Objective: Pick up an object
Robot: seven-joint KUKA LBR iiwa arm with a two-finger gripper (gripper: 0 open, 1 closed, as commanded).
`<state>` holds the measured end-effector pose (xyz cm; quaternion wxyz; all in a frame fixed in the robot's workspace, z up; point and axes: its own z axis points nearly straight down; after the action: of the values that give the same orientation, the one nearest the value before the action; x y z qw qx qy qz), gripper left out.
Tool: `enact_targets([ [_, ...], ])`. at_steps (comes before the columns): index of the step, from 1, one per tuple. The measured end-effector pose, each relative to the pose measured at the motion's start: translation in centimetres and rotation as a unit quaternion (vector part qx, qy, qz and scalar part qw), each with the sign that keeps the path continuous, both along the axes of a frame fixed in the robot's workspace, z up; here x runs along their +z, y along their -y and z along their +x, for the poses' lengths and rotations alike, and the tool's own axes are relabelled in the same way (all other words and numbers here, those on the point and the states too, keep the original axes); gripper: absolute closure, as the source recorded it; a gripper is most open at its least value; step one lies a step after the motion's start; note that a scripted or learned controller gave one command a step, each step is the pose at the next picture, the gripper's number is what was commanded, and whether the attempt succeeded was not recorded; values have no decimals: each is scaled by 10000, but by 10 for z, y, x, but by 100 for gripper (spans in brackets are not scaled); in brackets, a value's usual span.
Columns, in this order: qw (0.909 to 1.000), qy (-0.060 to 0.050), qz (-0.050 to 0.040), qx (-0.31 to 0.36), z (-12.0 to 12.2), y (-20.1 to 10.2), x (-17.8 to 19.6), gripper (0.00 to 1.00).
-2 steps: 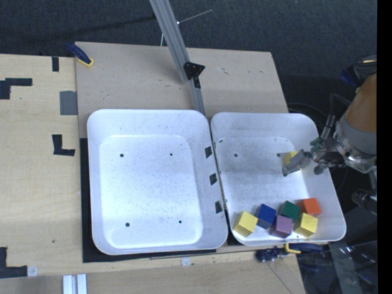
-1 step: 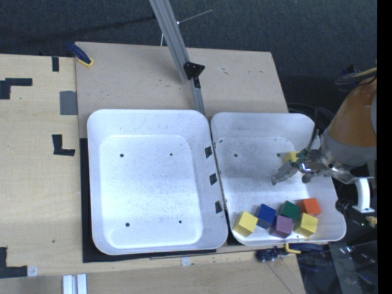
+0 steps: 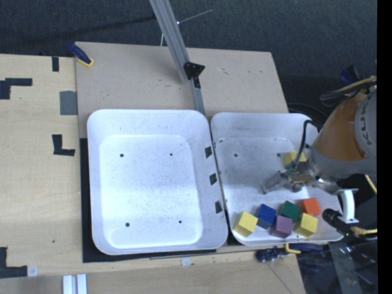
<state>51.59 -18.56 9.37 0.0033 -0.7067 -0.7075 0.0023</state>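
Several small blocks lie along the front of the right bin (image 3: 251,133): a yellow block (image 3: 246,223), a blue block (image 3: 266,215), a purple block (image 3: 283,225), a green block (image 3: 289,211), an orange block (image 3: 311,206) and a second yellow block (image 3: 308,225). A third yellow block (image 3: 291,159) sits further back, partly hidden behind the wrist. My gripper (image 3: 270,185) reaches in from the right, low over the bin floor. It points left, just behind the blue and green blocks. I see no block in it.
The left bin (image 3: 147,118) adjoins the right one. A slanted metal pole (image 3: 174,35) crosses the bench at the back and ends near the bins' shared corner. Cables and the arm's orange-banded body (image 3: 343,133) crowd the right side.
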Motion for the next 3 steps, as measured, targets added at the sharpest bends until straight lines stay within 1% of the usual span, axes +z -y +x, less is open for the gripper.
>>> enact_targets([
  [1, 10000, 22, 2, 3, 1, 0, 13, 100],
  [2, 10000, 55, -16, -1, 8, 8, 67, 100],
  [3, 10000, 64, -16, 6, 6, 4, 128, 100],
])
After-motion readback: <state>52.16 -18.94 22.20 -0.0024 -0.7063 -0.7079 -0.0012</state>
